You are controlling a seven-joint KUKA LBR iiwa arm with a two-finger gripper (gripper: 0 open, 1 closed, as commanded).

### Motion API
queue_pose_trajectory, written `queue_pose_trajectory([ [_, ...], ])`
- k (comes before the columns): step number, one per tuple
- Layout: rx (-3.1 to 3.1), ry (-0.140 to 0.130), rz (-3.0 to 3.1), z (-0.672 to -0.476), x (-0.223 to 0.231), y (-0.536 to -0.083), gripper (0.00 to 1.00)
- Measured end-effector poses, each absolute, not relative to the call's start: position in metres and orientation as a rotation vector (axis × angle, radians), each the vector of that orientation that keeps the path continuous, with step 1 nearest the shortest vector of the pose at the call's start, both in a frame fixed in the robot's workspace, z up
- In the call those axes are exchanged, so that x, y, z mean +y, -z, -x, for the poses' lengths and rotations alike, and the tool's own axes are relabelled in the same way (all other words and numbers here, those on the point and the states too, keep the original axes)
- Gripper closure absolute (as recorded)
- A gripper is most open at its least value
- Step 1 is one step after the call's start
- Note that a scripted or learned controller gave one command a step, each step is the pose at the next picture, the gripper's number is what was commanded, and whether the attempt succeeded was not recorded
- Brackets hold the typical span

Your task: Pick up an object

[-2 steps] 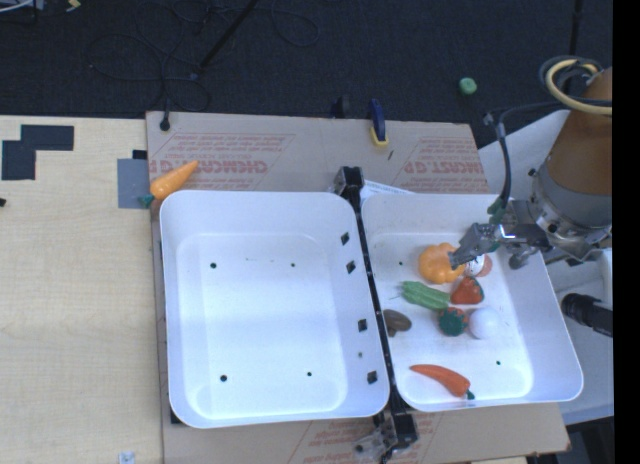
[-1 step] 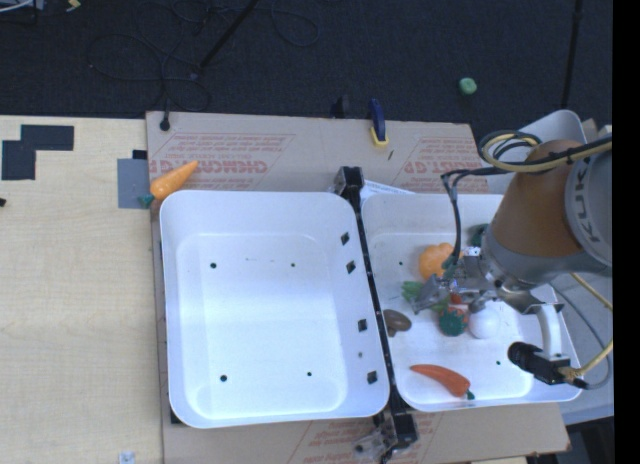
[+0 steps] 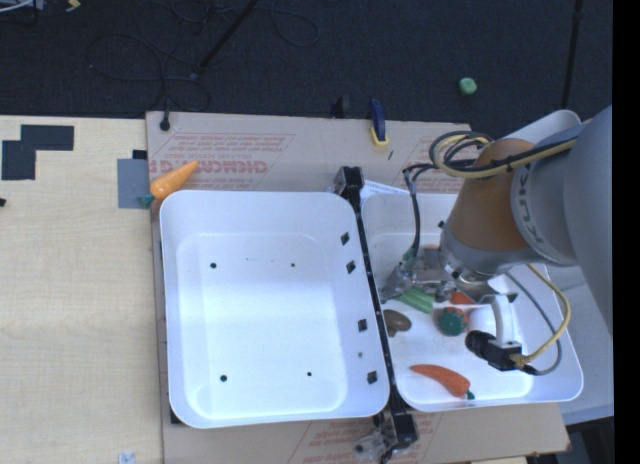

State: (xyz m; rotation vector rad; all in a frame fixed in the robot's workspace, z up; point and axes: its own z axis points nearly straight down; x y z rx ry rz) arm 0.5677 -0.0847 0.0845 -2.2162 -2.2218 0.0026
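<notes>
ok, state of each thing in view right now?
gripper: low in the right bin, over the toys
right bin: holds the toys
red pepper toy: lying flat, near front wall
teal ball: resting beside the gripper
brown object: resting by the divider
left bin: upright
orange carrot toy: outside the bins, on the board

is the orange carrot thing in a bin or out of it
Out. The orange carrot lies on the cardboard just past the far left corner of the left bin, outside its white rim.

Dark carpet floor [image 3: 300, 42] behind bench, black cables [image 3: 290, 12] strewn across; pale wood tabletop [image 3: 70, 302] at left.
</notes>
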Motion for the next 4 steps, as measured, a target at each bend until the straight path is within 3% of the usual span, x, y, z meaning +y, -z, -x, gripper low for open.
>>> queue_pose_trajectory([
  [1, -2.222, -0.002, 2.218, -0.578, -0.082, -0.087, 0.0],
  [2, -2.222, 0.0, 2.22, -0.618, -0.086, -0.088, 0.0],
  [3, -2.188, -0.035, 2.201, -0.636, -0.094, -0.085, 0.0],
  [4, -2.213, -0.008, 2.219, -0.571, -0.114, -0.087, 0.0],
])
